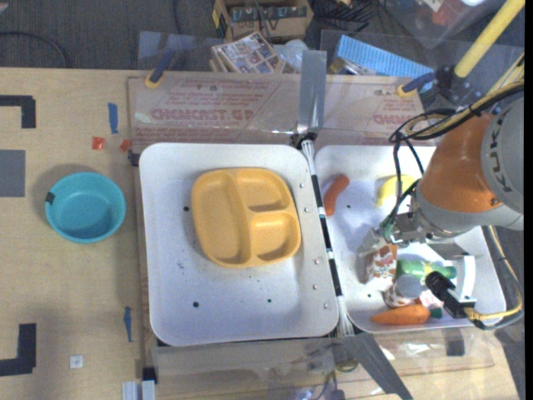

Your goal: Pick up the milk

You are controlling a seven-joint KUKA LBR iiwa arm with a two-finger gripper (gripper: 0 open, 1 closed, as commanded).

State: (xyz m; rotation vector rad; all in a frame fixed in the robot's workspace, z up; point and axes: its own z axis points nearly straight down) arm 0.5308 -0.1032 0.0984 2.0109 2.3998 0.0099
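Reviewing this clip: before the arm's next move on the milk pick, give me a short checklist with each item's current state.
1. Milk carton in the right bin: ok.
2. Gripper over the carton: ok, it sits just above and right of it.
3. Carton between the fingers: cannot tell.
4. Space around the carton: not ok, green bottle and carrot crowd it.
5. Yellow divided plate out of the way, in the left bin: ok.

Left bin (166, 307): holds a divided tray (246, 217), set toward its far half. Right bin (354, 317): holds a sausage (335, 194) at the far left, a banana (388, 189) to its right, and a milk carton (381, 262) nearer the middle. A bottle (420, 268) lies just right of the carton, a carrot (401, 314) at the near edge. The arm (470, 177) reaches over the right bin from the right. A bowl (85, 207) stands on the bench (58, 307), well left of both bins.
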